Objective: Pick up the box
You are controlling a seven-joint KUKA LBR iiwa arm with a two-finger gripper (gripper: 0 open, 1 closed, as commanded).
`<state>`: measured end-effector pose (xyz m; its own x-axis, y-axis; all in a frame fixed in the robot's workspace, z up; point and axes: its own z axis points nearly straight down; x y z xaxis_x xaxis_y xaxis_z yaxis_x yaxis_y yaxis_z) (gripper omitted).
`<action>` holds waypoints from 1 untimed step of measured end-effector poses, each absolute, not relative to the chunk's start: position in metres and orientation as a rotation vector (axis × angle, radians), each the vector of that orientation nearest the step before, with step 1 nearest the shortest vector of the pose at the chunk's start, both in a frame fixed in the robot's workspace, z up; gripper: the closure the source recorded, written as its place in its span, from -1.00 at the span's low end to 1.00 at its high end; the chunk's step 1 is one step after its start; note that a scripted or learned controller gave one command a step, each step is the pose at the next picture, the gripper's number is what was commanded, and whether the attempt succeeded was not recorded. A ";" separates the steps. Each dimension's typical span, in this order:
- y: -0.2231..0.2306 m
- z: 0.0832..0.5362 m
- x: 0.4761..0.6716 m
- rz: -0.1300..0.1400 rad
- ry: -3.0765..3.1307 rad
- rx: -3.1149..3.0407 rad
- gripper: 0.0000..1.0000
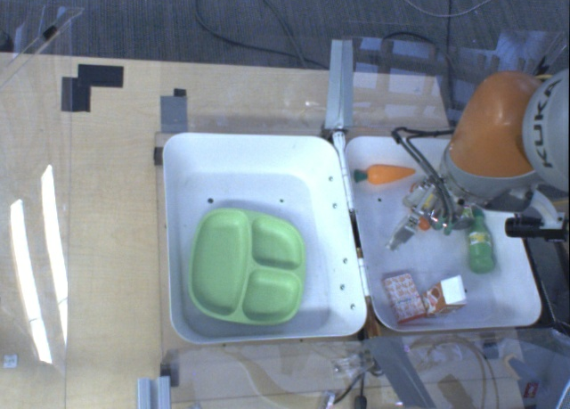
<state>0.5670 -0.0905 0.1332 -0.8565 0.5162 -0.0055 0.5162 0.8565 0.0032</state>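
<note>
One arm point(503, 131) reaching over right bin point(525, 305), jaws point(417, 220) angled left, box point(403, 296) below

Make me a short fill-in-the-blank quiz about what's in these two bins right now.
1. The green divided plate lies in the ____ bin.
2. The carrot lies near the right bin's ____ edge.
3. The box lies near that bin's ____ edge.
4. The bottle beside the hand is ____ in colour.

Missing words: left; far; near; green
</note>
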 end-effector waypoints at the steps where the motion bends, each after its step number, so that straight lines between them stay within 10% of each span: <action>1: -0.089 0.145 0.570 0.005 3.015 0.831 1.00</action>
<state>0.5696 -0.0893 0.1455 -0.8586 0.5125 -0.0128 0.5125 0.8587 0.0071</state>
